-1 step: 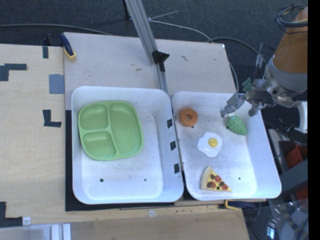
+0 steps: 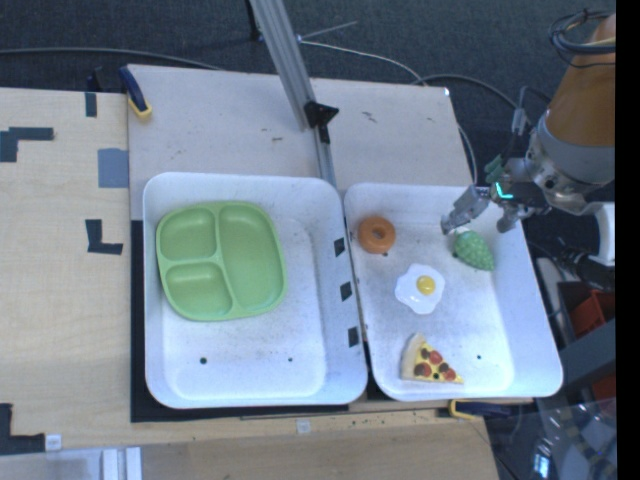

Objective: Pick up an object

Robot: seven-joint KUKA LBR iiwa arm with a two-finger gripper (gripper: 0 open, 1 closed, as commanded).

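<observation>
Hovering over the right bin (image 2: 530,298), the jaws (image 2: 482,211) stand apart with nothing between them — spread, I'd guess, to straddle the green knobbly toy (image 2: 474,251) lying just below them, close to the bin's far wall. Beyond it, further from the jaws, sit an orange ball (image 2: 377,234), a fried egg (image 2: 420,288) and a pizza slice (image 2: 428,361) — each well apart, leaving room to descend.

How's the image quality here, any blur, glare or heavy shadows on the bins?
In the camera view the light is even and soft, no strong glare on the white bins; the green plate, fried egg and pizza slice read fairly sharp; the gripper above the green object is a bit soft; shadows are faint.
</observation>
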